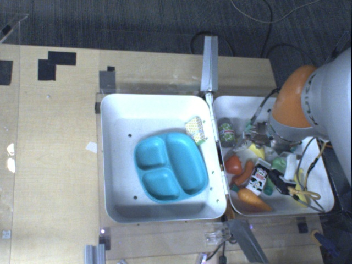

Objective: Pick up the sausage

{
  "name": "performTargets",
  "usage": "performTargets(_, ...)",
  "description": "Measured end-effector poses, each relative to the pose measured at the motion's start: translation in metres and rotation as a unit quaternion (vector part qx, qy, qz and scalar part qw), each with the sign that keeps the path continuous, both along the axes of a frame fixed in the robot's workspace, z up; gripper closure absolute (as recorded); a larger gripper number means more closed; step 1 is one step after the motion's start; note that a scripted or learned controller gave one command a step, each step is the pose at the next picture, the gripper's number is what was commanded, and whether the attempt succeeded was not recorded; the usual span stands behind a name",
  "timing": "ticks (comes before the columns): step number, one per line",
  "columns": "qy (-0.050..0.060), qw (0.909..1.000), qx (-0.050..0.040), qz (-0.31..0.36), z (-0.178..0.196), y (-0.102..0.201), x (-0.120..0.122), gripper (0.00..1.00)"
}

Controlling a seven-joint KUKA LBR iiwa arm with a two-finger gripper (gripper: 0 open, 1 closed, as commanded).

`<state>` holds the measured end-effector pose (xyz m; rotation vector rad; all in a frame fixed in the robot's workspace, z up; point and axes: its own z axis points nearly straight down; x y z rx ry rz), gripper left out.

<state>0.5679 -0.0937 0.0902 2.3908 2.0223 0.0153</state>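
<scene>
**Sausage hemmed in among the clutter of the right bin**

Nearest the camera in the right bin, an orange carrot lies along the front wall. Just behind it the sausage, reddish-brown and slanted, sits near the bin's left wall. A red tomato presses against its left side. A black-and-white card lies close on its right, so it is boxed in on both flanks, and the carrot is just beside its lower end. A small green piece lies to the right of the card.

Farther back, the gripper hangs over the middle of this bin, above a yellow piece and near a green block. It is apart from the sausage, up and to the right of it. The wrist hides its working end, so I cannot tell how far open it is or whether it has hold of anything. The grey arm, with its orange band, reaches in from the right and covers the bin's far right part. Near the far left corner stands what looks like a small green can, though it is too blurred to be sure.

In the left bin a blue divided plate lies in the middle. A small patterned scrap rests by the right wall behind it. Beyond both bins a metal post stands upright at the join between them.
</scene>
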Motion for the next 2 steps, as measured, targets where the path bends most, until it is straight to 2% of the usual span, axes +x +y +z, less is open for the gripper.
performTargets(1, -0.001, 0.9814, 0.0036, -0.192, -0.001, 0.004, -0.036, 0.0)
performTargets(2, -0.003, 0.9822, 0.0047, -0.188, 0.011, 0.005, -0.034, 1.0)
